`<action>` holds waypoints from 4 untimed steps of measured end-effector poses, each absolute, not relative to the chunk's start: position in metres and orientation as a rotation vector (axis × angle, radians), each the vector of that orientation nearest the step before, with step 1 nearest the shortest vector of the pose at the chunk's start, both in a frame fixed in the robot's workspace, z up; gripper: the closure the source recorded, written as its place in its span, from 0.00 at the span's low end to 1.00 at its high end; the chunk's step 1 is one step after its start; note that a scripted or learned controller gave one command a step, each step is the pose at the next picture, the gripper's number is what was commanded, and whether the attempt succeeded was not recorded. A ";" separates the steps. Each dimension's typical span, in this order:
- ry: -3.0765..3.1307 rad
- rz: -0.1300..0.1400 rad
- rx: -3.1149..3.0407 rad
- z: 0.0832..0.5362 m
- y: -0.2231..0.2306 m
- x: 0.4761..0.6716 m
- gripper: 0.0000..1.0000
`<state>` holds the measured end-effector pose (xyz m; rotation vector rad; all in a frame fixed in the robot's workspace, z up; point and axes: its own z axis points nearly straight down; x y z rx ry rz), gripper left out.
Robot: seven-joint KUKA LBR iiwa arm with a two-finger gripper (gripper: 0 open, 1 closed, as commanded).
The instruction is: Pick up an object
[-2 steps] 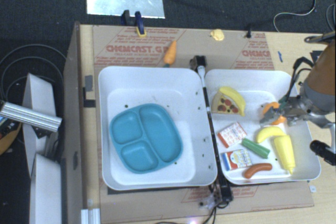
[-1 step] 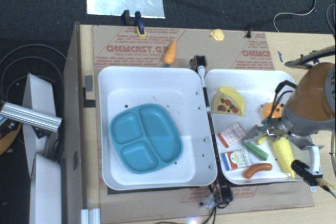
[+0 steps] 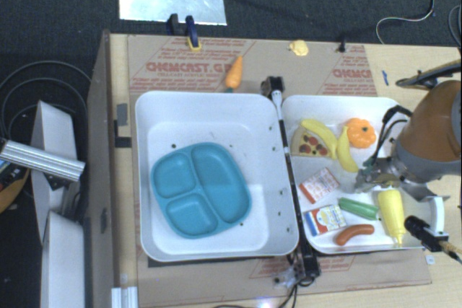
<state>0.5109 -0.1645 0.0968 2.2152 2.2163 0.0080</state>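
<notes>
The right bin (image 3: 390, 106) holds several toy foods: a yellow banana (image 3: 323, 133), a pizza slice (image 3: 312, 146), an orange pumpkin (image 3: 360, 133), a red-and-white carton (image 3: 319, 186), a blue-and-white box (image 3: 325, 218), a green pepper (image 3: 358, 208), a sausage (image 3: 354, 232) and a yellow corn cob (image 3: 392, 213). My gripper (image 3: 369, 177) is low in this bin, just right of the carton, above the green pepper and below the pumpkin. The wrist (image 3: 433, 133) covers its fingers.
The left bin (image 3: 155, 115) holds a blue divided plate (image 3: 200, 187). An orange carrot (image 3: 233, 72) and a small yellow piece (image 3: 299, 48) lie on the cardboard behind the bins. A clamp (image 3: 273, 86) sits between the bins at the back.
</notes>
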 end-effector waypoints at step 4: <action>2.238 -0.039 2.239 0.092 -0.184 0.659 1.00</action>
